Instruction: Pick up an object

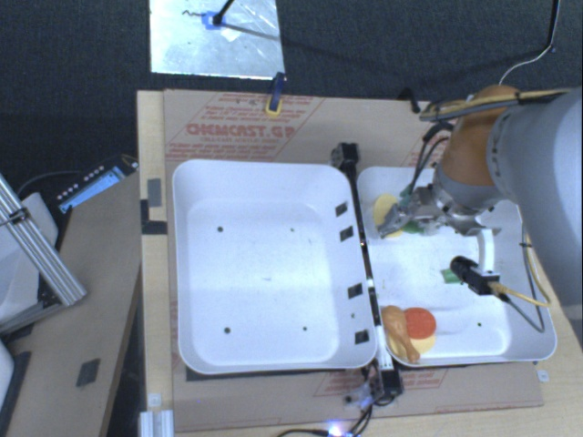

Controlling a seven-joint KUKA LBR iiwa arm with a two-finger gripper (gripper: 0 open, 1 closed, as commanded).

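Observation:
My gripper hangs low over the upper left part of the right bin. Its tip is right beside a yellow object that lies against the bin's left wall; I cannot tell whether they touch. A green object peeks out from under the gripper body, and another green bit lies further down. A red disc and a tan, bread-like piece sit together at the bin's front left corner, well away from the gripper.
The left bin stands next to the right one, with a black hinged divider between them. The grey arm covers the right bin's far right side. A foil sheet lies behind the bench.

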